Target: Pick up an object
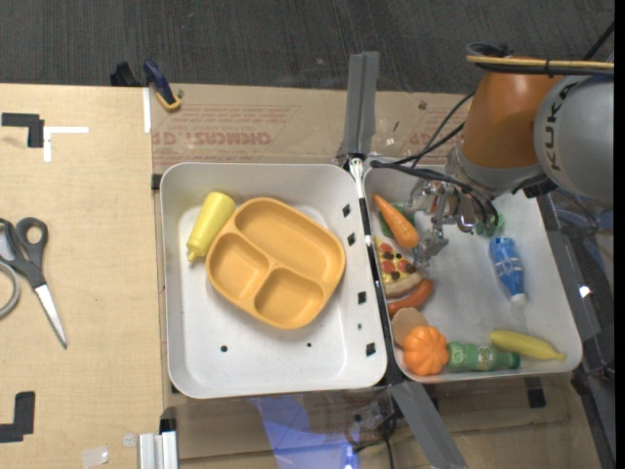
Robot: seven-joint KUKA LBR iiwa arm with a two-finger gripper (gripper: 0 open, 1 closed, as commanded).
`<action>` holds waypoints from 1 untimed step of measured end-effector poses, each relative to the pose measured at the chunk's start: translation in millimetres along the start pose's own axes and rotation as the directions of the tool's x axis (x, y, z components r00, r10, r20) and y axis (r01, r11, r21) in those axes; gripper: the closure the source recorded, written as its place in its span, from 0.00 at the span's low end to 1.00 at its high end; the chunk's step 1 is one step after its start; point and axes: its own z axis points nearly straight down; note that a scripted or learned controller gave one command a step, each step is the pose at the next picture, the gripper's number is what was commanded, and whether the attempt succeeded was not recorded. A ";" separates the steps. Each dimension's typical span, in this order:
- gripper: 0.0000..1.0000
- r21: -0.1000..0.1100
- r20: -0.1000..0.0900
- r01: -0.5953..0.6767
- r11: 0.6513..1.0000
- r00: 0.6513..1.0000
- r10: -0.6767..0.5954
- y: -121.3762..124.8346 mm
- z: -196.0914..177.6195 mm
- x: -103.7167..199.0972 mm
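Gripper hanging over right bin, beside carrot and pizza slice; grip state unreadable; yellow tray lying in left bin

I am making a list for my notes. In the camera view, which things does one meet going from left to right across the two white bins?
yellow bottle → yellow divided plate → carrot → blue bottle → banana

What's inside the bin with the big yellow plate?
The left bin holds a yellow divided plate and a yellow bottle lying at its upper left. Whatever lies beneath the plate is covered.
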 end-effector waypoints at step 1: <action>0.00 0.001 0.002 0.086 0.996 0.996 -0.086 -58.2 -1.1 -11.4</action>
